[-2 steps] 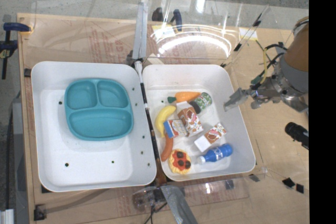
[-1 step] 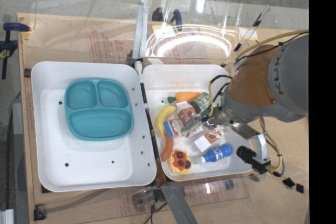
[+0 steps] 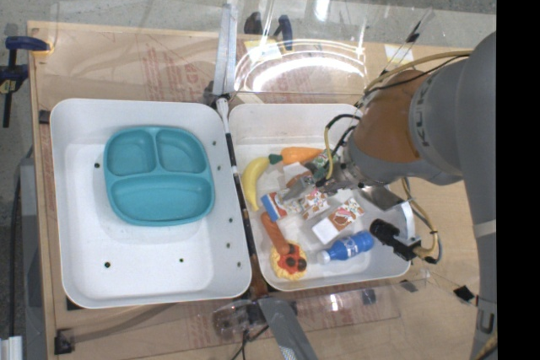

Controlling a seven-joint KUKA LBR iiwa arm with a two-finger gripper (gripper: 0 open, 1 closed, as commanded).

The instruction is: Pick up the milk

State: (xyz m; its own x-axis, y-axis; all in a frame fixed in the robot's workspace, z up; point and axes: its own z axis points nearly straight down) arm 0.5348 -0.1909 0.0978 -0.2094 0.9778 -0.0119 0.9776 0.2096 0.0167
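Right bin [image 3: 384, 270], near to far: blue bottle [image 3: 346, 248], milk carton [image 3: 335, 219] lying flat amid toy food, not yet lifted; the pincer [image 3: 314, 179] is hovering just beyond it, its opening impossible to tell; grasping and lifting are remaining.

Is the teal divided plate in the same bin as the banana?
No. The teal plate lies in the left bin, while the banana lies in the right bin among the other items.
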